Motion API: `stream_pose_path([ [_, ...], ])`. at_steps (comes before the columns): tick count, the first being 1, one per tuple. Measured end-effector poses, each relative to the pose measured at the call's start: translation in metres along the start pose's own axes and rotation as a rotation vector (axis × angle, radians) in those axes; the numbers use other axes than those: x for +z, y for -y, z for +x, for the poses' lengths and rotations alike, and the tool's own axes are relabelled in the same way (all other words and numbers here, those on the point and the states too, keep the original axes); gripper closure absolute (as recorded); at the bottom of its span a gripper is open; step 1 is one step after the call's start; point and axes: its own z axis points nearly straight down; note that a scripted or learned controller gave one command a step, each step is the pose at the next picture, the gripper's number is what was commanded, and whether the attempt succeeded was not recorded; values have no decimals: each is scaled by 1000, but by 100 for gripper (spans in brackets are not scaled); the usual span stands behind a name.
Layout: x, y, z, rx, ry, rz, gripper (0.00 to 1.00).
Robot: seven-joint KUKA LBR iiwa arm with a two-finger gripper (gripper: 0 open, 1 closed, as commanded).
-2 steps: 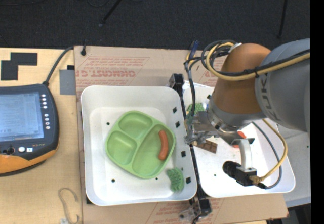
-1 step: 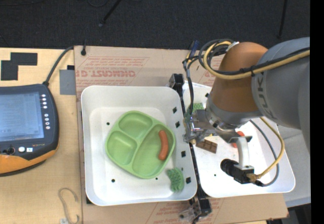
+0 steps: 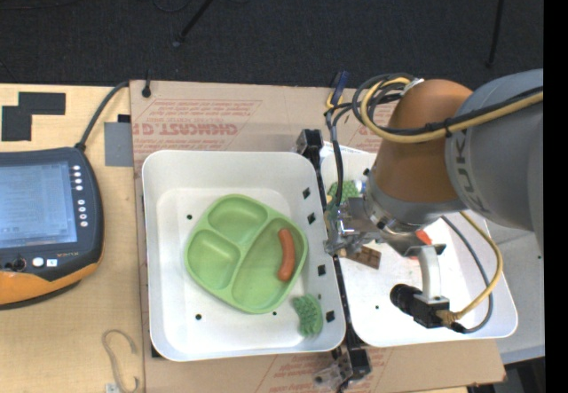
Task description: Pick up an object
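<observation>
From my seat I see the arm point(image 3: 470, 147) first, its grey bulk and orange band coming in from three o'clock and hanging over the right bin point(image 3: 497, 316), hiding much of that bin's upper part. Next in size is the left bin point(image 3: 164, 205), sitting at nine o'clock from the right one, their walls side by side. Inside it lies a green divided plate point(image 3: 232, 251), roughly central, with an orange-red sausage point(image 3: 286, 255) resting in the plate's three-o'clock compartment, lying lengthwise from twelve to six. At nine o'clock of the whole view, well apart from the bins, sits a teach pendant point(image 3: 44, 209) with its screen lit. The gripper point(image 3: 348, 240) hovers at the left edge of the right bin, close to the dividing walls; I cannot tell how it stands. A small brown block point(image 3: 366, 255) lies just beside it in the right bin. A green broccoli piece point(image 3: 308, 313) rests on the left bin's floor at five o'clock of the plate, just off its rim.
</observation>
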Motion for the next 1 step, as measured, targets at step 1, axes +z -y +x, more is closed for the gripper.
stream_pose_path([
  [1,-7,2,-8,0,-1,-2,100],
])
